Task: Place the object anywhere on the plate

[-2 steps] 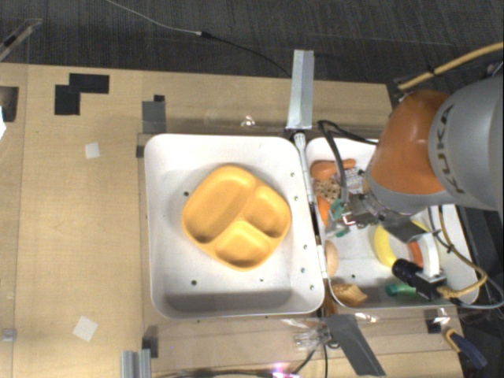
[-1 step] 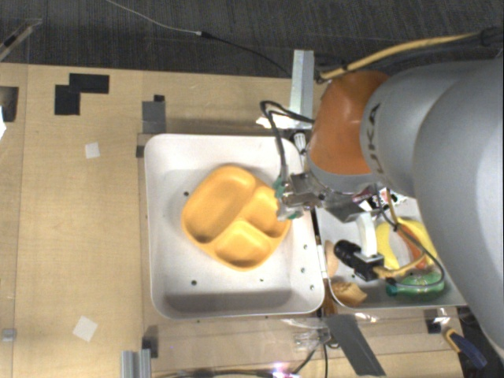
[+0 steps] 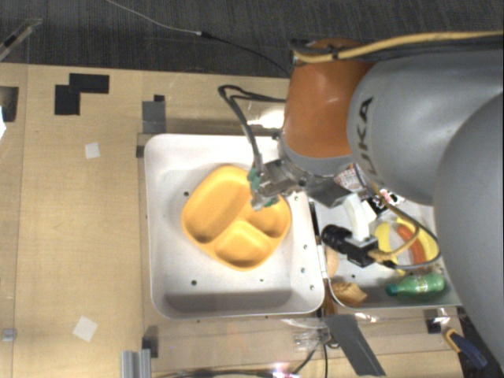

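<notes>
My arm (image 3: 409, 109), grey with the orange band, fills the upper right and reaches in over the desk (image 3: 71, 235). The left white bin (image 3: 169, 290) holds the yellow divided plate (image 3: 224, 219), tilted a bit, three compartments up. The right white bin (image 3: 346, 302) is mostly under my arm; its near edge shows a green bottle-like item (image 3: 415, 287) lying flat, yellowish-orange items (image 3: 398, 239) beside it and a tan lump (image 3: 349, 292) at the near left corner. My gripper (image 3: 264, 189) sits over the plate's right rim, near the divider between the two bins. Something small and green (image 3: 258, 182) shows right at the tip; can't tell if that's the object or part of me. Fingers: too small and hidden to say, can't tell open or closed.
</notes>
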Motion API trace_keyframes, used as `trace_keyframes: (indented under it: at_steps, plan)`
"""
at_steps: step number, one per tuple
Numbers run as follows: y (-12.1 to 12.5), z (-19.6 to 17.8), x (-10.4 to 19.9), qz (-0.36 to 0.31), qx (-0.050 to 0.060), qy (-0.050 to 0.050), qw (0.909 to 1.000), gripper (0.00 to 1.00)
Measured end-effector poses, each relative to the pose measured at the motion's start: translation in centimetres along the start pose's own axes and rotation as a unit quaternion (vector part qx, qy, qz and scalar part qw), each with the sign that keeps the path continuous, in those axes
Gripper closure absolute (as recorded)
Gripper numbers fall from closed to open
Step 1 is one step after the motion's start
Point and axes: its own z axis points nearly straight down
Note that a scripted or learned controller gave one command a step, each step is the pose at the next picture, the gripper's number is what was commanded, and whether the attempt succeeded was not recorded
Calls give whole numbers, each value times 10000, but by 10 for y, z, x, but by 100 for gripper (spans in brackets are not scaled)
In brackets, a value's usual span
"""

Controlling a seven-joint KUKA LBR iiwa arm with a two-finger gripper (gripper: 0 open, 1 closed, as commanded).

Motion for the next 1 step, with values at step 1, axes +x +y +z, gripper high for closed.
trace_keyframes:
  at_steps: [1]
  plan:
    - [-1,1,-2,13,15,-6,10000,0]
